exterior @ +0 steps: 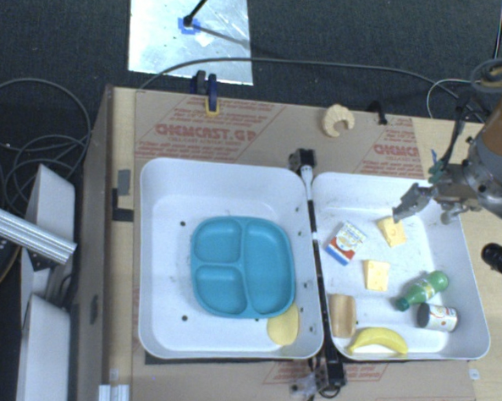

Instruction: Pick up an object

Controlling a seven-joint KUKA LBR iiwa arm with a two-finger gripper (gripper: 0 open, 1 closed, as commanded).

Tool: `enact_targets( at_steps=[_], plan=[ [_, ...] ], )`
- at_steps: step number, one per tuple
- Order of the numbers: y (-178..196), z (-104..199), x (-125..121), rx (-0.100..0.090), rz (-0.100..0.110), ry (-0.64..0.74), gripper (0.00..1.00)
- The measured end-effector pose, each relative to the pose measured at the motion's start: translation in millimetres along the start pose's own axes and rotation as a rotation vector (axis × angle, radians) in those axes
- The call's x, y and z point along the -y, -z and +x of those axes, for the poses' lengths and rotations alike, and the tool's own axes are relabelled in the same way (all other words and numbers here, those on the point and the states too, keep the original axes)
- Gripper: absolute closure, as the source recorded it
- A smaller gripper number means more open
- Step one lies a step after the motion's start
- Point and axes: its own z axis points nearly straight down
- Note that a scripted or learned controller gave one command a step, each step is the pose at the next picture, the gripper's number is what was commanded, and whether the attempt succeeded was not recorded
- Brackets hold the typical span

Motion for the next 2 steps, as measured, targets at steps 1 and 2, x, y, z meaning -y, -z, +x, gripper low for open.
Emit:
enact_targets(
  at_steps=[1, 2],
  plan=[
    [-121.9, -31.6, -3.7, 0.0, 0.007, -0.003, 0.0],
    [-197.1, -17.9, 7.0, 0.0, 0.0, -0.002, 0.0]
  ],
)
